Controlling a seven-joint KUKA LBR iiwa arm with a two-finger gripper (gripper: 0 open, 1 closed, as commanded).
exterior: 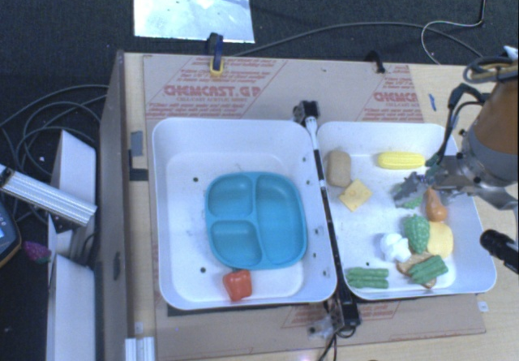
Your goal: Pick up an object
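1. Two white bins point(243, 134) lie side by side.
2. Toy foods, among them a yellow corn cob point(400, 160), fill the right bin.
3. Gripper point(415, 187) hovers there; finger state unclear.

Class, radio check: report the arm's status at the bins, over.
Gripper low in right white bin, jaws unclear. Nearest: orange carrot-shaped toy, green ridged toy. Nothing seen held.

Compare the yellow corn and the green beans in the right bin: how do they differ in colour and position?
The yellow corn is bright yellow; the green beans are dark green. The corn lies near the far wall of the right bin, while the beans lie near its front wall. The corn lies close to the gripper; the beans lie farther from it. Both are long and lie flat, roughly crosswise.
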